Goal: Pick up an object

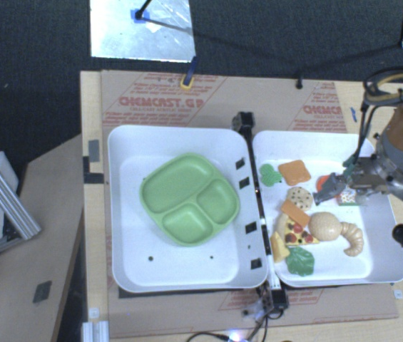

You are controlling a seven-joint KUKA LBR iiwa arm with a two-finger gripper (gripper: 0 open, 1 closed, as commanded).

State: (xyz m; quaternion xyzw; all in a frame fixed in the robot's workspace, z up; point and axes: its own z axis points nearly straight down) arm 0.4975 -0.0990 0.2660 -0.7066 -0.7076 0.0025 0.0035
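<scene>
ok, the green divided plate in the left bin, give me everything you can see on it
The green plate is pale green, matte, plastic-looking, with a rounded squarish outline turned at an angle to the bin walls. Raised ridges split it into three compartments: one large toward the back left, two smaller toward the front and right. All three hold nothing. It lies flat, right way up, near the middle of the left bin, resting on the bin floor, apart from all four walls. The gripper is over the right bin, well away.

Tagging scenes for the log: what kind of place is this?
Likely a robot-grasping lab bench: two white bins on protective board, toy food such as a croissant and pizza slice, and a green divided plate.
</scene>
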